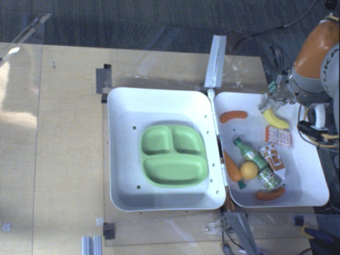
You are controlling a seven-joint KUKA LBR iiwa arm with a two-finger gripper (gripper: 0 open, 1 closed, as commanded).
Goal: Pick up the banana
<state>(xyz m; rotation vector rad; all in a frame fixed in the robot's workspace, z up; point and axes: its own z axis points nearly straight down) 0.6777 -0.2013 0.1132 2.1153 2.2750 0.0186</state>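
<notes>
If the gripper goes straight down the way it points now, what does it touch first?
Most likely the banana: the gripper sits just above its upper end in the right bin. Its height over the fruit is unclear from this view.

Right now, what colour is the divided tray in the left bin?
Light green, seen plainly in the camera view: the divided tray lies in the white left bin.

A pale wooden surface [58, 158] sits over dark grey carpeted floor [133, 7]; bright light washes out its left edge.
</notes>
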